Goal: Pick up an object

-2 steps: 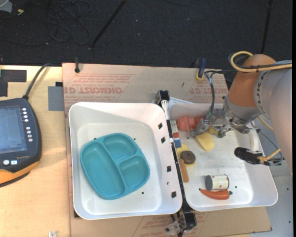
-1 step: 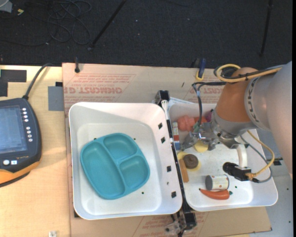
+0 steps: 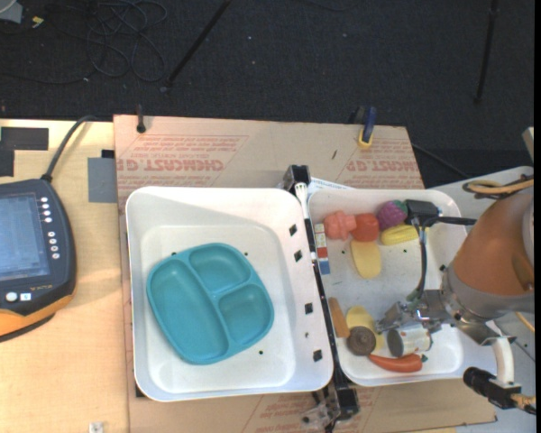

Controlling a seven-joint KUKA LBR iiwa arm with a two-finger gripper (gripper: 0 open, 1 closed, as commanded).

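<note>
Gripper (image 3: 406,330) sits low in the right bin (image 3: 451,207), placed among toys for a pick near the red pepper (image 3: 396,362); jaw state cannot be determined.

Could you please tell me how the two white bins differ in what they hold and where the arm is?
The left bin holds one large teal divided plate; the right bin holds many small toy foods, among them a red pepper and a purple piece. The tool is low in the right bin, away from the left one. Both bins are shallow, white and roughly alike in size.
</note>
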